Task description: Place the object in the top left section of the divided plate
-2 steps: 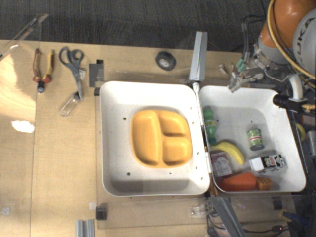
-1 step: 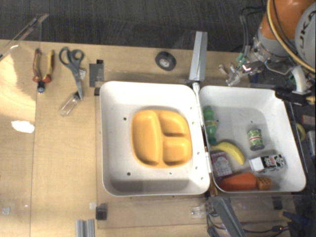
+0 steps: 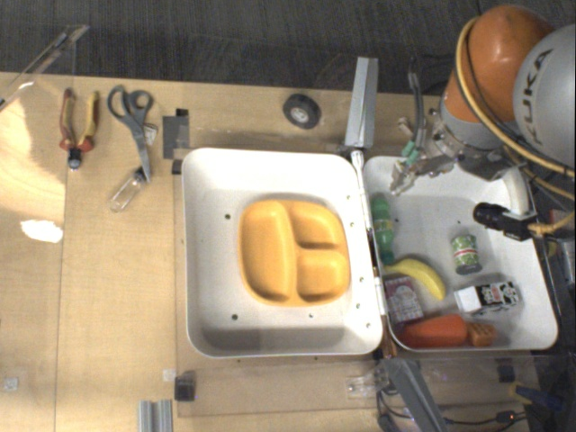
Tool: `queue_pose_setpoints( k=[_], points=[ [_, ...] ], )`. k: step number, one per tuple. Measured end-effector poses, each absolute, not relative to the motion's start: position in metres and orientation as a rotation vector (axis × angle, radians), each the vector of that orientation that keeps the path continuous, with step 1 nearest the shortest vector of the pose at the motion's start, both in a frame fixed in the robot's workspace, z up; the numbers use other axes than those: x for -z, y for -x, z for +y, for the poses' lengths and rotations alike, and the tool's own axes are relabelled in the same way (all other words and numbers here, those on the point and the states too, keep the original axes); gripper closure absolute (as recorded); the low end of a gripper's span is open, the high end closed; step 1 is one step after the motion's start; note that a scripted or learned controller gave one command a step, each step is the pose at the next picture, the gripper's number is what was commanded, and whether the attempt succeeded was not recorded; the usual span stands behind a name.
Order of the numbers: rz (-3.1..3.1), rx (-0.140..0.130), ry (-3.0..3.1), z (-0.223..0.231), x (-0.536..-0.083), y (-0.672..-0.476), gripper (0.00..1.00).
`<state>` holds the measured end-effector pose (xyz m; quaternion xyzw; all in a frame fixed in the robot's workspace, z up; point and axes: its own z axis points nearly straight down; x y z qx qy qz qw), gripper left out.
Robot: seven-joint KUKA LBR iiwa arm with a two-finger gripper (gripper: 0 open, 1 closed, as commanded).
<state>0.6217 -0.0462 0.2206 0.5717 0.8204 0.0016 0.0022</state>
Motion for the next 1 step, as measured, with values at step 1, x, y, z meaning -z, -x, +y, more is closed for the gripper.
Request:
queue_pose_setpoints(
  k=[1],
  points=[
    [2.663,-0.006,-1.651,-0.0847,-0.2971,-0.6548,1.0]
  ],
)
